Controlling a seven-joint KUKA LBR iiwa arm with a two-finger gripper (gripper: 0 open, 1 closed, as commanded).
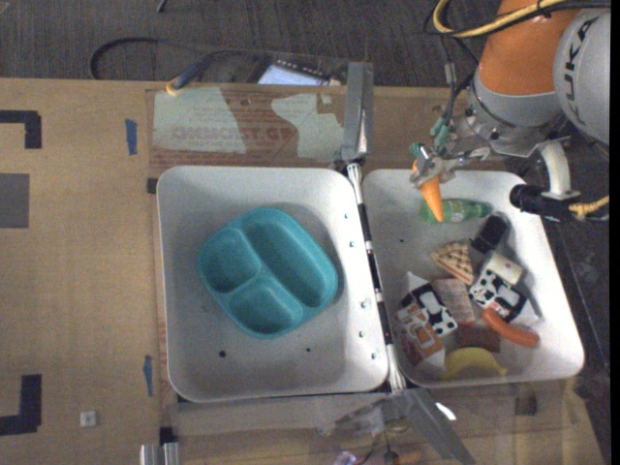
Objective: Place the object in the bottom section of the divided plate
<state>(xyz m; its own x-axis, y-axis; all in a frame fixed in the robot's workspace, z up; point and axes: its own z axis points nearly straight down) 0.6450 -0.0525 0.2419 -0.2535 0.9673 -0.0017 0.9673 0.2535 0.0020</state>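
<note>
Jaws (427, 170) clenched on a tapered orange carrot (432, 198) above the right bin (557, 289); glossy teal divided plate (268, 271) lies left.

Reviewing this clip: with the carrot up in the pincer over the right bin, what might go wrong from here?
1. The small orange toy carrot hangs from the pincer by its top end only, so it may slip out during the carry.
2. The teal divided plate sits turned at an angle in the left white bin; a release could land in a neighbouring section.

Open space around divided plate (268, 271)
</note>
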